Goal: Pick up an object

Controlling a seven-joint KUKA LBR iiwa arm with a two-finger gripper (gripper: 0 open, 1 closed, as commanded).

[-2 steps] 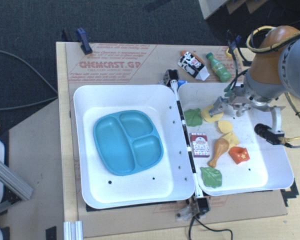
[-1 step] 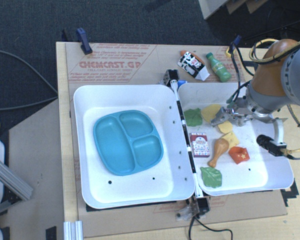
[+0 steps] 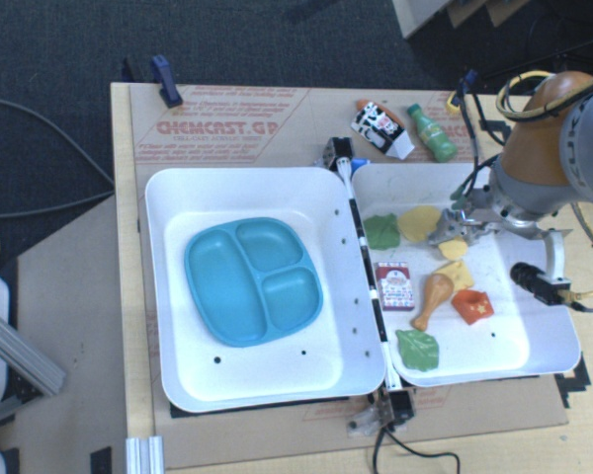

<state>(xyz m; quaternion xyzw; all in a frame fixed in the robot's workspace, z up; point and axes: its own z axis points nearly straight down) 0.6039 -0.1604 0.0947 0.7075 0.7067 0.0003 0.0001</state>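
Likely target, as I read it: the pale yellow piece (image 3: 454, 250) in the right bin (image 3: 549, 355), upper-middle of its floor, just below the gripper (image 3: 453, 227). So the pick is nearly straight down, a touch toward the bin's near edge. The piece is small, w/ no clear long axis from here.

Gripper sits low over that bin, w/ the arm reaching in from the right edge. Can't tell how wide it stands; metal parts blur together, nothing seen held.

Just left of it lies a yellow round piece (image 3: 419, 223), then a green leafy piece (image 3: 381, 231) by the divider side. Below the target: a drumstick (image 3: 432, 296) lying diagonal, a red piece (image 3: 473, 306), a red-white carton (image 3: 395, 285), and another green piece (image 3: 418, 349) at the near-left corner.

The left bin (image 3: 178, 200) carries a blue sectioned plate (image 3: 254, 279), well apart.
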